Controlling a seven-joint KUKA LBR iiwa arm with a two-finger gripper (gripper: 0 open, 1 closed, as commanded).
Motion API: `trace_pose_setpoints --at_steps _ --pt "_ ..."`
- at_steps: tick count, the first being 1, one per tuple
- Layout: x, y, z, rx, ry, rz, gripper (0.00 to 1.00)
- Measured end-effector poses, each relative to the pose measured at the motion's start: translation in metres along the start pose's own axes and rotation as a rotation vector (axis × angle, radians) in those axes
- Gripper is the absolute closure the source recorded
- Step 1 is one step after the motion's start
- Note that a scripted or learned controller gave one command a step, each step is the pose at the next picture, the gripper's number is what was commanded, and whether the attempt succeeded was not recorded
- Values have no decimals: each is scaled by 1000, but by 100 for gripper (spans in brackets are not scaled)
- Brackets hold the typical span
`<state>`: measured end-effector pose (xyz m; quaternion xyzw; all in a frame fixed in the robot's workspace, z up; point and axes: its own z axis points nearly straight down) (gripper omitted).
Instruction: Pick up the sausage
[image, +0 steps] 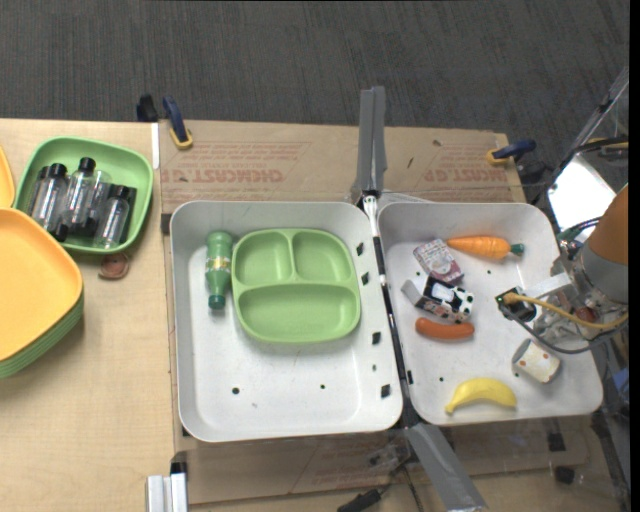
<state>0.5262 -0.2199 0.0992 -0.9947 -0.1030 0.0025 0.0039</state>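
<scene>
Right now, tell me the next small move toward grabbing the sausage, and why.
Probably slide the gripper leftward in the view toward the sausage: it hangs near the right bin's far-right side, apart from the sausage, which lies just below the black-and-white toy.

carrot (480, 245), banana (480, 395), green plate (296, 285), green bottle (218, 268)

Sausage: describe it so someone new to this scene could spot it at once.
Go to the white bin on the view's right. The sausage lies near its middle, just below a black-and-white toy and above the banana. It is a short reddish rod with rounded ends, unlike the tapered, green-tipped carrot further up.
</scene>
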Motion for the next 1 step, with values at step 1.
trace_pose_setpoints --at_steps 1 --pt "-27 -5 9 -3 1 -175 100"
